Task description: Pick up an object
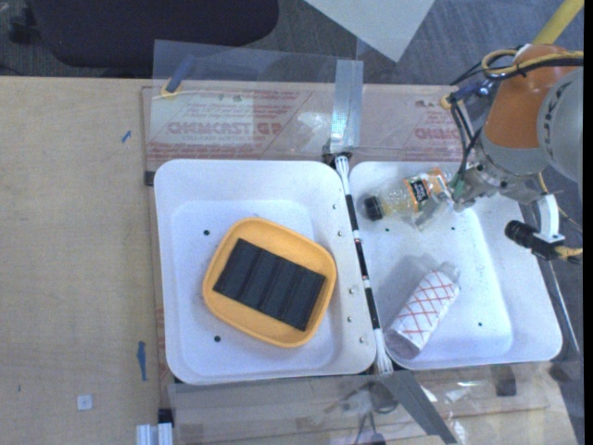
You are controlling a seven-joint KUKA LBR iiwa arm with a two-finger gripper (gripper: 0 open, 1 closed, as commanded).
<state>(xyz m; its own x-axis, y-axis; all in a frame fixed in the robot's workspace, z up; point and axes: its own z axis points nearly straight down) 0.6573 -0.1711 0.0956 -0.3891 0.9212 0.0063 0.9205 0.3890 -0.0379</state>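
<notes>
Tabletop [74, 248] bins sat level; my end effector [456, 193] touched the bottle [408, 197], grip unclear; it might roll away.

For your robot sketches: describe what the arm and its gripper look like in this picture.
The arm is grey with a rounded orange band above the wrist. Yellow and dark cables loop beside the band. The gripper is small, metallic grey. A black cylindrical part sticks out below the wrist.
</notes>
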